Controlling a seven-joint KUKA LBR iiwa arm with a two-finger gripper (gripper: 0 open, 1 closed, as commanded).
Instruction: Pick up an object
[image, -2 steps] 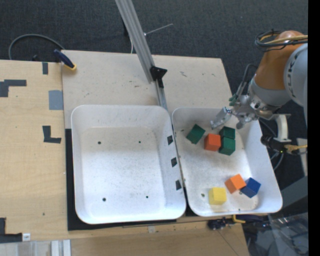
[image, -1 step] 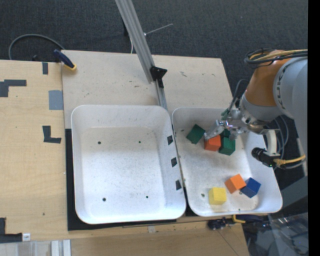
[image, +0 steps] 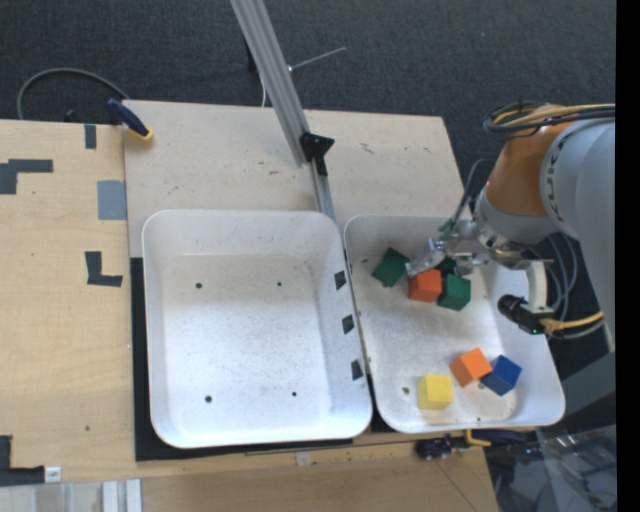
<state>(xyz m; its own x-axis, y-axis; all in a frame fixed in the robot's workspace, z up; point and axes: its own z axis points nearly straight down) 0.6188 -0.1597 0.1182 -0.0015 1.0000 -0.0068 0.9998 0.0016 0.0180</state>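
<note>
The right bin (image: 540, 395) holds several small blocks. A green block (image: 390, 267) lies at its upper left, with a red-orange block (image: 425, 286) and a second green block (image: 455, 292) just to its right. Near the front sit a yellow block (image: 435, 391), an orange block (image: 470, 366) and a blue block (image: 503, 374). My gripper (image: 447, 258) hangs low over the red-orange and second green blocks, right above them. The arm with its orange band (image: 520, 185) reaches in from the right.
The left bin (image: 160, 300) lies beside the right one, sharing a raised rim down the middle. A metal rail (image: 280, 85) slants down from the top to the bins' junction. Cables (image: 545, 310) hang off the wrist at the right bin's edge.
</note>
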